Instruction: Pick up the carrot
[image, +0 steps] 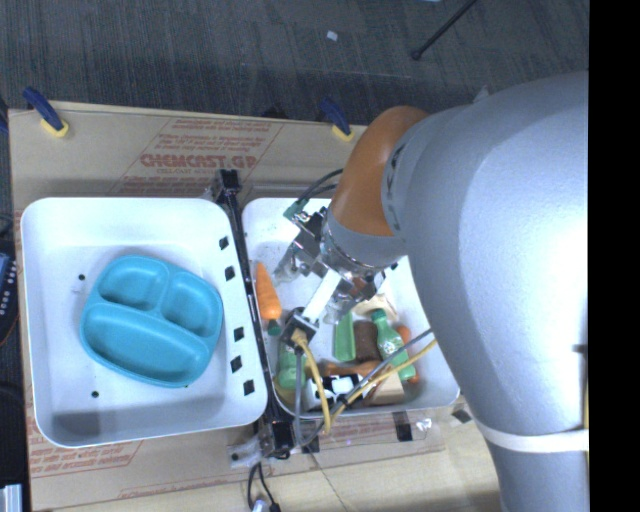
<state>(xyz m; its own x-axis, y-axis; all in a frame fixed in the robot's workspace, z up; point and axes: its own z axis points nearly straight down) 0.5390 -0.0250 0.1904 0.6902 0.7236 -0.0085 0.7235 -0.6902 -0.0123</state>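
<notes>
Currently on the desk (180, 150), two white bins side by side on a printed cardboard sheet.

Item 1, left bin (40, 300): one blue divided plate (150, 318), lying flat near the bin's middle, clear of all four walls.

Item 2, right bin (262, 215): the carrot (267, 290), orange, lying lengthwise close against the bin's left wall, about midway along it. It rests on the bin floor, with nothing gripping it.

Item 3, same bin, near edge and near right corner: a crowded heap of small things. Legible among them are a green piece (345, 340), a brown piece (370, 335) just beside it, and a tan block (392, 390) by the near wall. The rest is too tangled to name.

Item 4, arm: grey, with its orange band (372, 175) over the right bin's far edge, reaching in from the right and covering that bin's right side.

Item 5, pincer (303, 262): hangs over the right bin's middle, just right of the carrot and apart from it. Whether it is parted or closed cannot be told, and no object is seen in its grasp.

Item 6, desk's far edge: two blue clamps (45, 110).
</notes>
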